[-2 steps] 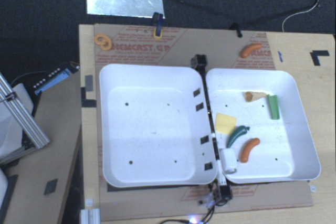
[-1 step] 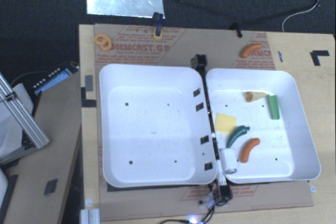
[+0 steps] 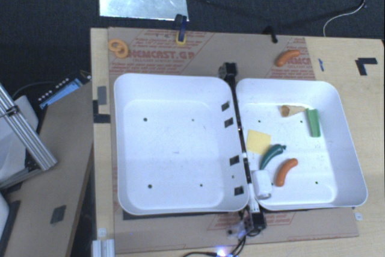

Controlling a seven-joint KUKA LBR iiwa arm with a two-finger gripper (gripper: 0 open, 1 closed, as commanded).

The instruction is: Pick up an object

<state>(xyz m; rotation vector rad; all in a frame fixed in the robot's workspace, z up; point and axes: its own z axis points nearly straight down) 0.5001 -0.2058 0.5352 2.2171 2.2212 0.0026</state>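
Pincer's state: I cannot tell. The things to pick lie loose in the right bin [image 3: 328, 156]: sausage [image 3: 286, 171], yellow card [image 3: 258, 141], green block [image 3: 313, 122], spread apart, probably so each can be grasped alone

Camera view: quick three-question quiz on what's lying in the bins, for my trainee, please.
1. True or false: the yellow square lies in the left bin.
2. Multiple choice: which lies nearest the orange sausage in the right bin? A) green block B) dark green pepper C) tan wedge
3. Fill in: a second orange sausage lies on the board, beyond the ____ bin's far edge.
Key: 1 false; 2 B; 3 right.
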